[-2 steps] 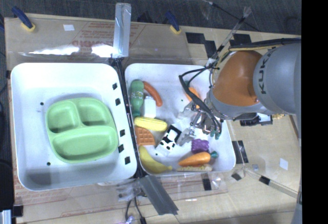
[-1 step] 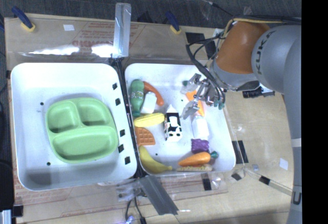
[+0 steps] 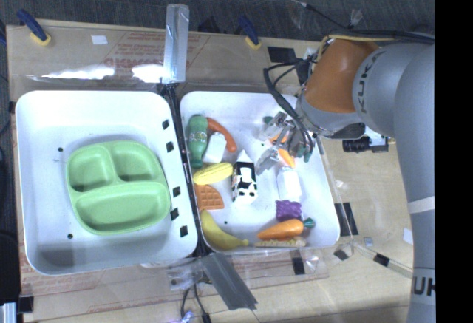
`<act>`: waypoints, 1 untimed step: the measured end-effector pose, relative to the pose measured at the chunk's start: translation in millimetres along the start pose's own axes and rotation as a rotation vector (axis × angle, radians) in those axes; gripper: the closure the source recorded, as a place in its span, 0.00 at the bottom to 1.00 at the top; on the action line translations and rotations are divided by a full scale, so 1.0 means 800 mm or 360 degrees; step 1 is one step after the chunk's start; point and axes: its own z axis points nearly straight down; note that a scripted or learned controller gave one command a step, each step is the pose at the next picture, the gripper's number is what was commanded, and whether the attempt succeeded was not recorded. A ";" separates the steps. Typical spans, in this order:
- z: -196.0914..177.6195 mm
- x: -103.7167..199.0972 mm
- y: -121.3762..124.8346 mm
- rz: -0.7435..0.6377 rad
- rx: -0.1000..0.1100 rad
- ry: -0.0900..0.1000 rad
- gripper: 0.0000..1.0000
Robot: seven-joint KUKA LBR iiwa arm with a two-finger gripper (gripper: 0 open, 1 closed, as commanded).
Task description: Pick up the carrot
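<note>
The carrot [image 3: 282, 228], orange with a green leafy tip, lies on its side along the front wall of the right bin [image 3: 322, 179], near the front right corner. My gripper [image 3: 284, 143] is down in the right part of that bin, well behind the carrot and apart from it. A small orange item [image 3: 287, 159] sits right at the gripper; whether it is held is unclear. A purple grape bunch [image 3: 289, 209] and a white bottle [image 3: 289, 183] lie between the gripper and the carrot.
The right bin also holds a green bottle [image 3: 196, 138], a long orange piece [image 3: 225, 134], a corn cob [image 3: 212, 173], a waffle [image 3: 210, 197], a banana [image 3: 220, 235] and a black-and-white cow toy [image 3: 244, 181]. A green divided plate [image 3: 116, 186] sits in the left bin [image 3: 29, 166].
</note>
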 end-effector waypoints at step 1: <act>-0.015 -0.002 0.002 -0.0011 0.0000 -0.0005 1.00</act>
